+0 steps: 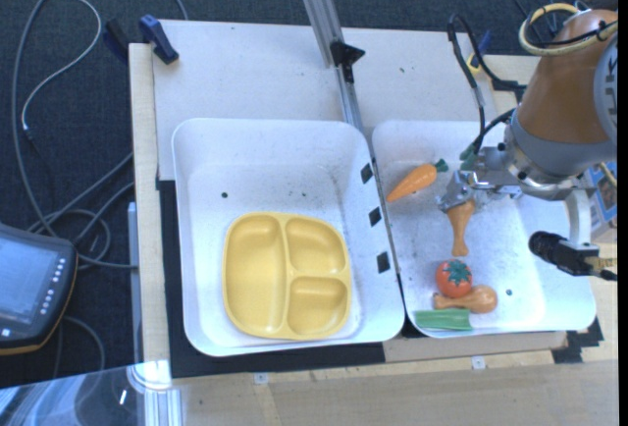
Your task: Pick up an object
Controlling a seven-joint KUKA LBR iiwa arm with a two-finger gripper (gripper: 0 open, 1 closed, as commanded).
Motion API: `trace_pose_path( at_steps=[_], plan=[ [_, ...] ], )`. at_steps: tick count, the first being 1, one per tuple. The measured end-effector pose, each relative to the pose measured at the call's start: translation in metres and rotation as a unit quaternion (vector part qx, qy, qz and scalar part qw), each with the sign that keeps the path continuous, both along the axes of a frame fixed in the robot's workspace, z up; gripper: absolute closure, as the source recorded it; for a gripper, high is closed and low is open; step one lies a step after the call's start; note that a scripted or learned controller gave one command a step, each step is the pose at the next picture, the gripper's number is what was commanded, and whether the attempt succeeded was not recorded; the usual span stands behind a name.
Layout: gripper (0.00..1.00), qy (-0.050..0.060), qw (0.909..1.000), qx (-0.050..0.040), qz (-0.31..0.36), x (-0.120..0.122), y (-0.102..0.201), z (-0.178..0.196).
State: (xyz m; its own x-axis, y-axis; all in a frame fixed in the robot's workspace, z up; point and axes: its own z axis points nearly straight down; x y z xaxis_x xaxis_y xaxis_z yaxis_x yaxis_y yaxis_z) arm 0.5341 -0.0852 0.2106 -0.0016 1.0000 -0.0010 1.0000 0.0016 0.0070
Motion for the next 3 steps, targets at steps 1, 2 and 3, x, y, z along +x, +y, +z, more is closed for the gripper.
trace_pose_path(
  at_steps=[1, 2, 3],
  plan=[
    [1.00, 0.001, 1.0000, 0.0014, 0.002, 0.002, 0.048, 0.014],
    [1.00, 0.005, 1.0000, 0.0018, 0.003, 0.003, 0.103, 0.007],
    [1.00, 0.003, 1.0000, 0.0020, 0.003, 0.011, 0.162, 0.006]
  ],
)
